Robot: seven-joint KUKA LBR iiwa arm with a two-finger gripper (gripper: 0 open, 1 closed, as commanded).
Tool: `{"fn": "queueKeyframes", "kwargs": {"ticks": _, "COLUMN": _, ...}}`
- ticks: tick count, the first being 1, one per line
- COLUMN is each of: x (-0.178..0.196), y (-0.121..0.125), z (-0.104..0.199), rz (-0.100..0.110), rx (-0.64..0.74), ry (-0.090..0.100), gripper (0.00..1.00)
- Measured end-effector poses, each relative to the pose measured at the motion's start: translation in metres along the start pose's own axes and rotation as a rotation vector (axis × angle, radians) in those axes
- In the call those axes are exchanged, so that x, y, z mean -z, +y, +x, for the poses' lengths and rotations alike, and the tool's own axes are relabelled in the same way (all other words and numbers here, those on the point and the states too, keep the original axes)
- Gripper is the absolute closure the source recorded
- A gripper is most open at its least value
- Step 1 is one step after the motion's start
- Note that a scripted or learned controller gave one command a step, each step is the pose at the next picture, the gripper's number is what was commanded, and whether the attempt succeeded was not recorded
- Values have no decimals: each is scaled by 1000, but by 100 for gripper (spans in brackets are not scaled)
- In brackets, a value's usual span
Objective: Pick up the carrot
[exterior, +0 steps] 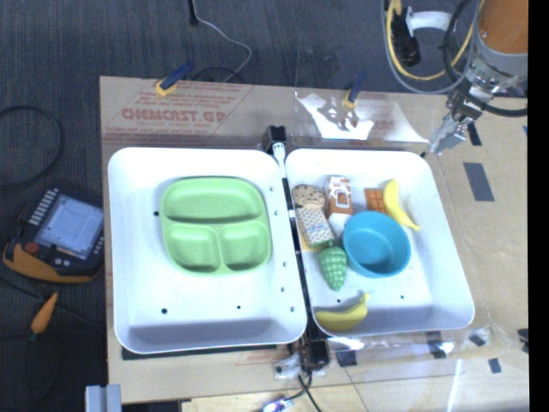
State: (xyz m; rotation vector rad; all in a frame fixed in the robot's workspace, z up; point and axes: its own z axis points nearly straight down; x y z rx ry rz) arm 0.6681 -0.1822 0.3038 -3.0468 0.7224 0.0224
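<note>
The carrot (374,199) is a small orange piece in the right bin (446,273). It lies near the far side, between a printed box (339,193) and a yellow banana (397,202), just above the blue bowl (376,244). My gripper (448,134) hangs beyond the bin's far right corner, over the bench and well away from the carrot. Nothing shows in it.
The right bin also holds a cookie (306,196), a speckled packet (313,225), a green knobbly fruit (334,267) and a second banana (341,314) at the near wall. A green divided plate (214,223) sits in the left bin (137,307). Yellow cables (403,41) hang by the arm.
</note>
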Motion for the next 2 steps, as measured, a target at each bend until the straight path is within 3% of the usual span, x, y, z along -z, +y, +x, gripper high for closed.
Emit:
{"fn": "queueKeyframes", "kwargs": {"ticks": 1, "x": 160, "y": 39, "z": 8, "rz": 1, "rx": 200, "ry": 31, "gripper": 100}}
{"fn": "queueKeyframes", "kwargs": {"ticks": 2, "x": 29, "y": 34, "z": 17, "rz": 0, "rx": 159, "ry": 0, "gripper": 100}}
